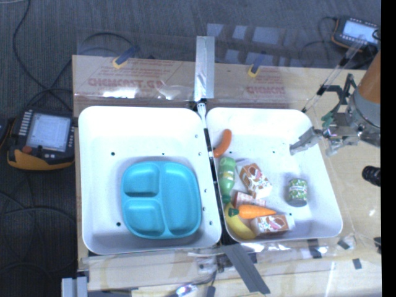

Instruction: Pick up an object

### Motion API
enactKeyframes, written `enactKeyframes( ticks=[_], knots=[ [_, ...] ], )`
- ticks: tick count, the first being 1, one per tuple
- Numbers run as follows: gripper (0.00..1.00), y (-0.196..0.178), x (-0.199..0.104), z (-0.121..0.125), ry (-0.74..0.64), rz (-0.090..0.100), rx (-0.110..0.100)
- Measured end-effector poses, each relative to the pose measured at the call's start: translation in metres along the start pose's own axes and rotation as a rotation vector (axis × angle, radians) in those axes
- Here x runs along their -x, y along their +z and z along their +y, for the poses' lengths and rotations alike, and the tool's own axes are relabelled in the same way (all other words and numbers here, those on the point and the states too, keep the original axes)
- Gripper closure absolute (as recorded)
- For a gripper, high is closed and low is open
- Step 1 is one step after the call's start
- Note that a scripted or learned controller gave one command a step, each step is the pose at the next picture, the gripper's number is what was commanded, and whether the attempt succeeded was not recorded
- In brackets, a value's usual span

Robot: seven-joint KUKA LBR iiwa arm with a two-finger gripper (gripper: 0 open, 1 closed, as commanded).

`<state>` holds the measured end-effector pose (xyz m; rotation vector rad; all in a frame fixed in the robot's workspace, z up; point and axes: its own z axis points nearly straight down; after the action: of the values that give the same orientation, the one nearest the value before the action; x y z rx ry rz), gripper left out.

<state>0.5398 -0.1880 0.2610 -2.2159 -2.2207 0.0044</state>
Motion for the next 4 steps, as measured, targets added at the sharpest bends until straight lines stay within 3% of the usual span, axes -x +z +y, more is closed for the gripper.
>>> enactKeyframes(
  ticks=[1, 2, 3, 4],
  knots=[
    [0.0, 0.075, -0.04, -0.029, -0.186, 0.001, 0.0],
    [0.0, 0.08, -0.105, -0.021, -0.338, 0.0, 0.0],
    [0.0, 0.17, -0.08, 0.01, -0.351, -0.004, 0.007],
    [1.0, 0.162, -0.081, 0.01, -0.35, -0.001, 0.006]
  ],
)
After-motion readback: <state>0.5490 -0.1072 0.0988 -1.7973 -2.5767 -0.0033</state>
